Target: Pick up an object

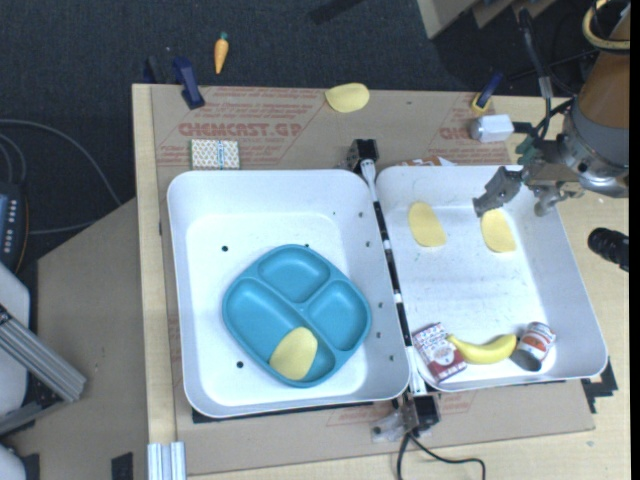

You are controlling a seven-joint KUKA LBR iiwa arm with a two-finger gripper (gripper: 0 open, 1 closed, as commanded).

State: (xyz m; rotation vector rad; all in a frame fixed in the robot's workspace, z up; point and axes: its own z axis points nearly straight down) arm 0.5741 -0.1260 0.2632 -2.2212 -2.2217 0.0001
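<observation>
Near edge of the right white bin (585,313): a curved yellow plastic banana (484,349) lies on its side, long axis running left to right, a small red-and-white carton (436,351) touching its left end and a small red-labelled can (536,343) tipped at its right end.

Gripper (510,190) hangs at the far right of that same bin, fingers spread apart, nothing between them. Likely target — a flat pale-yellow oval piece (497,231) on the bin floor, just below and slightly left of the fingertips in this view, long axis running roughly near-to-far. A second flat yellow oval piece (427,225) lies beside it to the left, apart from it, similar orientation.

Judgement: a short descent with little sideways travel should reach the nearer oval; closing across its short axis looks best. The piece looks thin and may slip under the fingers.

Obstructions: none close to the target — the banana group sits well apart toward the near edge.

Left white bin (190,228): a blue compartmented plastic tray (300,298) with a yellow oval piece (294,354) in its near compartment.
</observation>
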